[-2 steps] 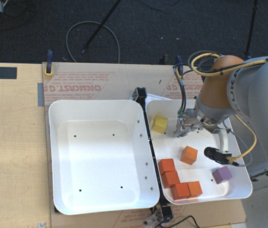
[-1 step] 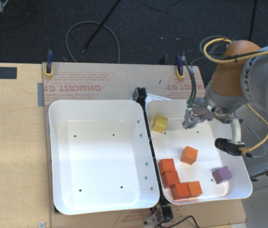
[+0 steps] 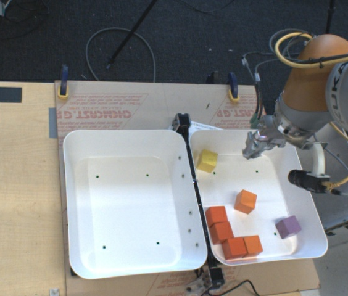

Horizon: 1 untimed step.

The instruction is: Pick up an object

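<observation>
Camera view: the gripper (image 3: 252,151) hangs over the back of the right bin (image 3: 306,193). Whether it stands wide or narrow I cannot tell, for its tip is too small and dark against the white; nothing is seen in its hold. A yellow cube (image 3: 207,161) lies to its left, near the divider between the bins. An orange cube (image 3: 245,201) sits tilted in the middle of the bin. An orange L-block (image 3: 229,232) lies along the front by the divider, and a purple cube (image 3: 288,226) rests near the front right corner. The left bin (image 3: 75,165) lies beside it.
</observation>
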Available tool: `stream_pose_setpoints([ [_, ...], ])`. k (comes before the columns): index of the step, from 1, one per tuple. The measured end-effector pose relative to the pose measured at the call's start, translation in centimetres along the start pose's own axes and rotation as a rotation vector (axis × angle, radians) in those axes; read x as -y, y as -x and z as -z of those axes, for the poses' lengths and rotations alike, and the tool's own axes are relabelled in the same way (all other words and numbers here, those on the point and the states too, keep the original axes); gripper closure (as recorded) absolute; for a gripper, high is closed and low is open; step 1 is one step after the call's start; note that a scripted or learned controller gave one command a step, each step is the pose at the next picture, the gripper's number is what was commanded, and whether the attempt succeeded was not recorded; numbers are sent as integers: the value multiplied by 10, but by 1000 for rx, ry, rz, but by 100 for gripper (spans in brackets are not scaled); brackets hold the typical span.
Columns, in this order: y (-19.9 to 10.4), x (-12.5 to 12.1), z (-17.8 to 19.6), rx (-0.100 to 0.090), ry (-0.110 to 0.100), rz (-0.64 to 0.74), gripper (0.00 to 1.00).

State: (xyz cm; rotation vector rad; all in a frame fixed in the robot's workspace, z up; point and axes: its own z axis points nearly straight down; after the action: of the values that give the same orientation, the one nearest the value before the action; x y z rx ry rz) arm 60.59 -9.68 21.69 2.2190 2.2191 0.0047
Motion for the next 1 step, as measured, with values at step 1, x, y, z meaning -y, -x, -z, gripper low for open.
stream_pose_setpoints([
  [1,1,-1,52,0,-1,-1,100],
])
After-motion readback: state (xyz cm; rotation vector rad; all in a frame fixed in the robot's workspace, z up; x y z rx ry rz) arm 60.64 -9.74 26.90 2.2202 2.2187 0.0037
